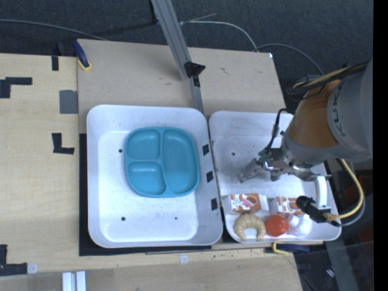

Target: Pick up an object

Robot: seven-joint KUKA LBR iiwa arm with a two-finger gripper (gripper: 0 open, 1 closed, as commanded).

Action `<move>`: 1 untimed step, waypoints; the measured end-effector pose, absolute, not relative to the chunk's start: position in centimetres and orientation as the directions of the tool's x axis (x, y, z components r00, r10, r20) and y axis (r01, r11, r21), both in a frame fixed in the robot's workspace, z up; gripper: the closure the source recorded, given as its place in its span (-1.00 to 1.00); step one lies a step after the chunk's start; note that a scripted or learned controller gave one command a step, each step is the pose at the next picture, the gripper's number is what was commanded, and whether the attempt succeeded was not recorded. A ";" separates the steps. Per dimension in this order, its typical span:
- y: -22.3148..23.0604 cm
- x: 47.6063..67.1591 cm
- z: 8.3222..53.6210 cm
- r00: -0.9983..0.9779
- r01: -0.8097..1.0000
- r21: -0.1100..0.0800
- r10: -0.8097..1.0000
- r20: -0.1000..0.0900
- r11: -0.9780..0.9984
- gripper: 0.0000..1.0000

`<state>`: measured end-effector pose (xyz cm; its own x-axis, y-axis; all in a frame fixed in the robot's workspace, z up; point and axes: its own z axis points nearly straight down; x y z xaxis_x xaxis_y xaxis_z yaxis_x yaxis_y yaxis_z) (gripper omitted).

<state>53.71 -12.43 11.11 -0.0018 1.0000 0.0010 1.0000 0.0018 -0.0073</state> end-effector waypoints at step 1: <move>-12.4 53.8 12.4 -0.003 1.000 -0.004 1.000 0.002 0.003 1.00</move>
